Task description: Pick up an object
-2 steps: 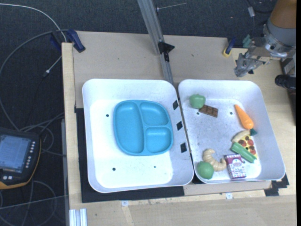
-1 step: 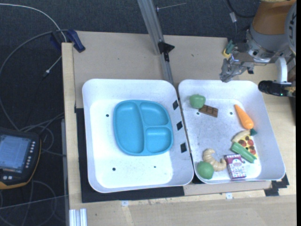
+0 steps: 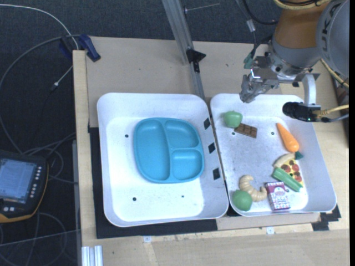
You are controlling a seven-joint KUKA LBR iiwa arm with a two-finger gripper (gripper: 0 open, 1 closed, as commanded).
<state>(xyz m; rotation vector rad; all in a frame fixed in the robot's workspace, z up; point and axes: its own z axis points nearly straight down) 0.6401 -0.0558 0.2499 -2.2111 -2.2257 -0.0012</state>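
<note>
Claw (image 3: 248, 96) hovers just above-right of green apple (image 3: 233, 118), apart.

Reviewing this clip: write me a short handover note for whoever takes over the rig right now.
Gripper: raised above the far rim of the right bin, nothing visibly between its fingers.
Right bin holds: green apple, chocolate bar, carrot, pizza slice, green pepper strip, croissant-like piece, green round fruit, pink carton.
Left bin holds a blue divided plate.
Done: nothing picked yet.
Left: descend, grasp one object, lift. The apple lies nearest the gripper.
</note>
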